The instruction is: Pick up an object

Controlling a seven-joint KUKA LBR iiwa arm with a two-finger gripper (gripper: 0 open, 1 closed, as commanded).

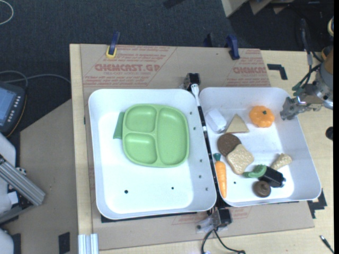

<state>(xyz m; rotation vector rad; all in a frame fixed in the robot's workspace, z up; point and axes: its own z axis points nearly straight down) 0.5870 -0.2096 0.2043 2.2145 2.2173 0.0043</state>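
My gripper point(292, 108) hangs at the right bin's point(299, 142) far right rim, just right of an orange round fruit point(261, 116). Nothing shows in its grasp. In the same bin lie a white object point(215, 120), a tan wedge point(237, 124), a brown cookie point(228, 143), a speckled cracker point(240, 158), a carrot point(221, 178), a green piece point(257, 170), a black object point(273, 177), a small brown round thing point(261, 188) and a tan chunk point(281, 161).
The left bin point(106, 184) holds a green divided plate point(156, 135). The bins sit on a brown board point(159, 67) clamped at the back. Cables and the arm's wrist point(323, 89) crowd the right edge.
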